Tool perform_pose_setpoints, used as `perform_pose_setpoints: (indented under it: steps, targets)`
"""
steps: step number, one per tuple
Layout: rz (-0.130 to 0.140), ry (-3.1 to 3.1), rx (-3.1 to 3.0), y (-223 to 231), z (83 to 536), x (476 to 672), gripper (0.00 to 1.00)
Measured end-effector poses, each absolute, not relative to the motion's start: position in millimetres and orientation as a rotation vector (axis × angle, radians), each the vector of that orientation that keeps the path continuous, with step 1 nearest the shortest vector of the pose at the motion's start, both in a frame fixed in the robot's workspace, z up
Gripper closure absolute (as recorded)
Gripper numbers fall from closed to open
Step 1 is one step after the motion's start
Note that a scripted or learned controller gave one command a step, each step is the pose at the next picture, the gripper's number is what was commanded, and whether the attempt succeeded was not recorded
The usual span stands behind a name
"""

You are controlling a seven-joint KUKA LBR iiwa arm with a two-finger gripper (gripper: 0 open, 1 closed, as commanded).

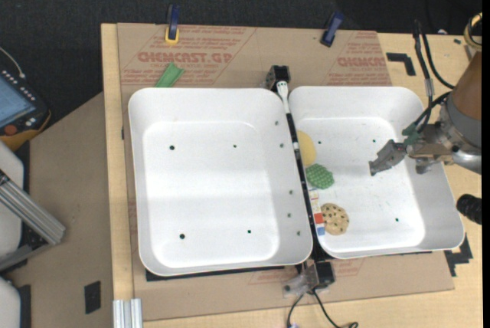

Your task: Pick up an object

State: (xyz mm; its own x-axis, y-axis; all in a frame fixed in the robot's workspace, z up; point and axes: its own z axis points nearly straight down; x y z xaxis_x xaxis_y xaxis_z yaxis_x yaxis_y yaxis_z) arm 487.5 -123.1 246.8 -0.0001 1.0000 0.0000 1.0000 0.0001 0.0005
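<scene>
**Objects crowd the divider, gripper well off to the right**

The left bin [207,181] holds nothing to grab. In the right bin [367,108], a yellow piece [306,146], a green one [320,178] and a cookie [334,218] hug the left wall (awkward spot). The gripper [383,161], whose finger state I cannot tell, hovers well apart; a finger could strike the wall.

smooth glossy plastic bins [207,112] — matt cardboard [253,50]
</scene>
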Motion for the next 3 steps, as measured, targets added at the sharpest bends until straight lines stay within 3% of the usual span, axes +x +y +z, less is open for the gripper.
perform_pose_setpoints:
  steps: [1,2,3]
  targets:
    - [0.018,2.21,2.204,-137.0,400.4,542.8,0.0]
    - [0.004,2.218,2.215,-136.2,401.4,540.2,1.0]
    - [-0.003,2.211,2.231,-214.1,406.2,484.1,1.0]
